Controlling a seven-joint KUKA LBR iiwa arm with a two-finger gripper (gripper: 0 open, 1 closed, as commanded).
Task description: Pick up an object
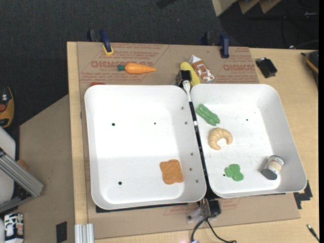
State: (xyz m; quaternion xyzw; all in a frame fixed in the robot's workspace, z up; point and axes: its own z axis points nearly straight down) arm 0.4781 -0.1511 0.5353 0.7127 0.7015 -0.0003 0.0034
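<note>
**Hidden or unclear:** Whether the hand is released or clenched cannot be told. A banana (188,67) behind the bins is partly covered by a black item (184,78) and an orange-and-white packet (202,72), whose print cannot be read. An orange-and-black thing (4,108) is cut off at the left edge.

**Surface and room:** Two white bins are set side by side, touching, on a cardboard sheet (167,54) printed in red. The sheet is held at its far edge by two blue clamps (106,42) (223,44). It lies on a pale tabletop (50,151), and dark carpet (76,9) is seen beyond.

**Left bin (131,135):** One orange-brown slab (171,171), toast-like, is found near the lower right corner.

**Right bin (263,110):**
- A green pod (207,114) is placed near the dividing edge.
- A croissant (219,137) is placed just below the pod, apart from it.
- A green leafy piece (234,172) is placed near the lower rim.
- A small can (273,167) is laid on its side at the lower right.

**Around the bins:**
- A carrot (136,69) is laid on the cardboard behind the left bin.
- A black block (266,67) is set behind the right bin.
- A cable (208,229) is run from the lower edge between the bins.
</note>
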